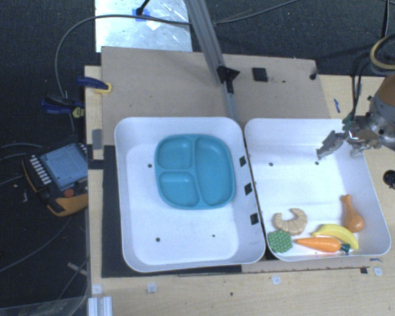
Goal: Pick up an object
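Note:
The right bin [296, 137] holds several toy foods along its near edge: a tan croissant [290, 220], a green broccoli piece [280, 241], an orange carrot [318, 244], a yellow banana [338, 234] and a brown drumstick-shaped piece [351, 214]. My gripper [330, 145] hovers over the far right part of this bin, well behind the foods. Nothing shows between its fingers.
The left bin [135, 196] carries a blue divided plate [195, 171]. A grey pole [207, 35] slants over the bench behind the bins. Cables, clamps and a handheld device [58, 176] lie off the bench to the left.

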Controlling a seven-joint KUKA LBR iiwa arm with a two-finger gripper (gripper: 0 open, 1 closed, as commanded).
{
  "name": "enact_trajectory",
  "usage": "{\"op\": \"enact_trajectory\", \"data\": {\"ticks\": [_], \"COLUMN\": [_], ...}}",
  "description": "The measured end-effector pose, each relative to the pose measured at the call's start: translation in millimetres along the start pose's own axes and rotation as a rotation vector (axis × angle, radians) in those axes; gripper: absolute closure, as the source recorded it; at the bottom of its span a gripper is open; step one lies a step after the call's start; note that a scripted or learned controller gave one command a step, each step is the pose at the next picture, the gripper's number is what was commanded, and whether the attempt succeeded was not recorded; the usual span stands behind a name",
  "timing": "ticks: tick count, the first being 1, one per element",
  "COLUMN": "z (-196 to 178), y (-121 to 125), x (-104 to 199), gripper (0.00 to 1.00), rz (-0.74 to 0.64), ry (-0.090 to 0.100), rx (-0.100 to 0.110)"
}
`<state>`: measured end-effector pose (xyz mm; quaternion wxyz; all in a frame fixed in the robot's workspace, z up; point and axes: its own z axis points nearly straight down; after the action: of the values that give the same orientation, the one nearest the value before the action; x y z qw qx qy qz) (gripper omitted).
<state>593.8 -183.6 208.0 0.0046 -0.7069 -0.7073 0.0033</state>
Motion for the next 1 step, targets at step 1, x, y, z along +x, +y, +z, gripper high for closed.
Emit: {"op": "enact_trajectory", "data": {"ticks": [1], "z": [-8.2], "y": [2.7], "x": [0.6], "gripper": [0.0], "rz": [-0.003], "ry": [-0.003], "rx": [-0.013]}}
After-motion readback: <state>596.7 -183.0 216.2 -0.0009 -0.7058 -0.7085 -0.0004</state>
